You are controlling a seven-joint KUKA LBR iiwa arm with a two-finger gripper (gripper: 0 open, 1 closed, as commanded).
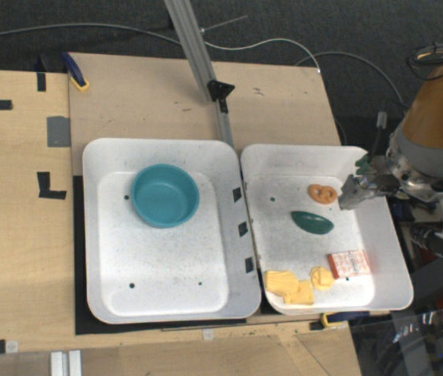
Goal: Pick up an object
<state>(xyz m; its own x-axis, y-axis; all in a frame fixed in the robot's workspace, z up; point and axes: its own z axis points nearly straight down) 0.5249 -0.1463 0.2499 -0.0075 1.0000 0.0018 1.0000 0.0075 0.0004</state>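
In the right bin (378, 233) lie an orange pretzel-shaped piece (322, 193), a dark green oval object (312, 222), a red and white packet (349, 264) and yellow chunks (294, 285). A teal bowl (165, 195) sits in the left bin (111, 288). My gripper (352, 191) hangs over the right bin's right side, just to the right of the orange piece. I see nothing between its fingers.
A slanted metal pole (197, 49) with a black clamp rises behind the bins. Cables run across the dark floor at the back. The wooden bench carries black tape marks at the left and a blue and yellow item (76, 72) at its far corner.
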